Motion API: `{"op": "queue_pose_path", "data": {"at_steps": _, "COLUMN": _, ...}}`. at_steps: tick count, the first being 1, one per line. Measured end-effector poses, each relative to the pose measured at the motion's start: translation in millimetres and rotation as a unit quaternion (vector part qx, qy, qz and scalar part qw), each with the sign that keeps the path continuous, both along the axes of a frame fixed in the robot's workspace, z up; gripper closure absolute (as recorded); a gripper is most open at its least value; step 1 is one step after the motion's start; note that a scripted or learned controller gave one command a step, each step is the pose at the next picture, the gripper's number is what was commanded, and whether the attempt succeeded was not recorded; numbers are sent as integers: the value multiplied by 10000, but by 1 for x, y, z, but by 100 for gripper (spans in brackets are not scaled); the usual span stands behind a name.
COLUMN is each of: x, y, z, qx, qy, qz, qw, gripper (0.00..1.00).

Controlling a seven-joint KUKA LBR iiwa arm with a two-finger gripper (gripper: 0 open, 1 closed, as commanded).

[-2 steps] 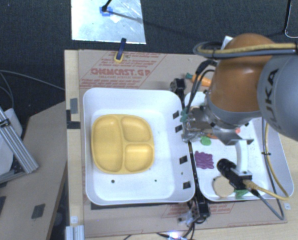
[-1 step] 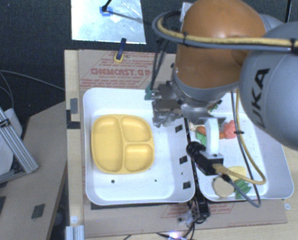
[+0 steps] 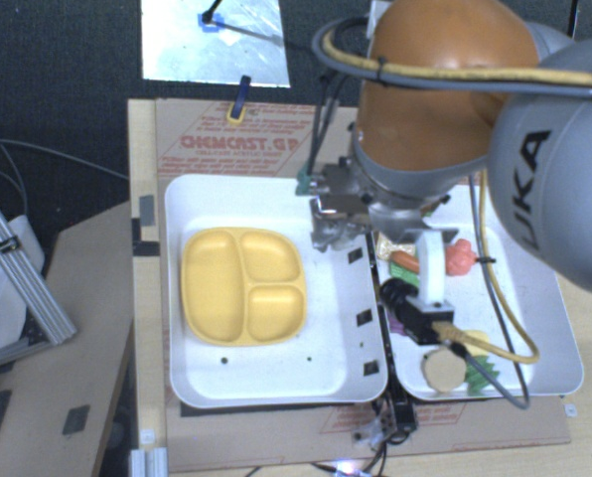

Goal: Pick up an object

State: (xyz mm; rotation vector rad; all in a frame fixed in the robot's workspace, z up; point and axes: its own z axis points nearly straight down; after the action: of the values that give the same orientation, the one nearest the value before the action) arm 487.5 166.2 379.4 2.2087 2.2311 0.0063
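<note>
One arm (image 3: 445,97) overhangs the 3 o'clock bin (image 3: 546,358) of two. The 9 o'clock bin (image 3: 266,388) holds one yellow tray (image 3: 243,286), and the hand (image 3: 328,225) is at the tray's 2 o'clock; I cannot tell whether it is apart or together. The 3 o'clock bin shows one tan disc (image 3: 441,371) and one pink piece (image 3: 461,256), green piece (image 3: 481,374) and orange piece (image 3: 405,261).

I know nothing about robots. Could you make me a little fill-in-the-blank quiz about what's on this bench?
1. The divided plate is ___ in colour.
2. It has ___ compartments.
3. It lies in the white bin on the picture's ___ side.
4. The wide band on the arm is ___.

Missing words: yellow; three; left; orange.
</note>
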Motion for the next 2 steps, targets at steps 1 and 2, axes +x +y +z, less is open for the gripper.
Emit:
{"op": "queue_pose_path", "data": {"at_steps": 1, "x": 1, "y": 0, "z": 10, "qx": 2, "qy": -6, "qz": 31, "qw": 10000, "gripper": 100}}
{"op": "queue_pose_path", "data": {"at_steps": 2, "x": 1, "y": 0, "z": 21, "qx": 2, "qy": -15, "qz": 65, "qw": 10000, "gripper": 100}}
